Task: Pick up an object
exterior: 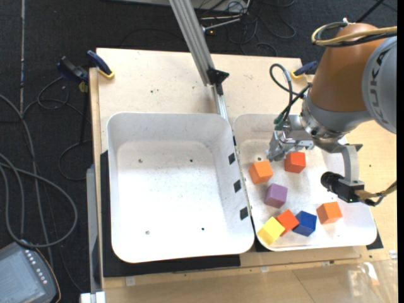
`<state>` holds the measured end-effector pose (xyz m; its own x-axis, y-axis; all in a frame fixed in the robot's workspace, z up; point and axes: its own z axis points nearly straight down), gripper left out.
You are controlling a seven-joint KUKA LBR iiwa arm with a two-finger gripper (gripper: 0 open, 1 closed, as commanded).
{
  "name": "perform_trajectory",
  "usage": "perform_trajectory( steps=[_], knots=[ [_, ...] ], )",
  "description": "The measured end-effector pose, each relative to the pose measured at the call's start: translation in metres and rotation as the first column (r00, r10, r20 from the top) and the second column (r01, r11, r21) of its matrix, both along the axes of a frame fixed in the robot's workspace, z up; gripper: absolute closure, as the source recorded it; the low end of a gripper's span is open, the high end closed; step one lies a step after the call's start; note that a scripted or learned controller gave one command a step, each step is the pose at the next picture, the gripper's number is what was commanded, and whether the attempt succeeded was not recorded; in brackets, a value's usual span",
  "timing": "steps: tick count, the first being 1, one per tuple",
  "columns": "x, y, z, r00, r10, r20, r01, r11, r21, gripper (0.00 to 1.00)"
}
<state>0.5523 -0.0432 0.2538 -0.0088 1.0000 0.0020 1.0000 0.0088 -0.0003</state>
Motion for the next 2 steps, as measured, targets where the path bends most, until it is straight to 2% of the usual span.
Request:
perform_trajectory(
  steps=[2],
  knots=[
    [-0.015,0.101,-0.026,1.000,0.000,-0.002,0.000,1.000,0.000,1.00]
  ],
)
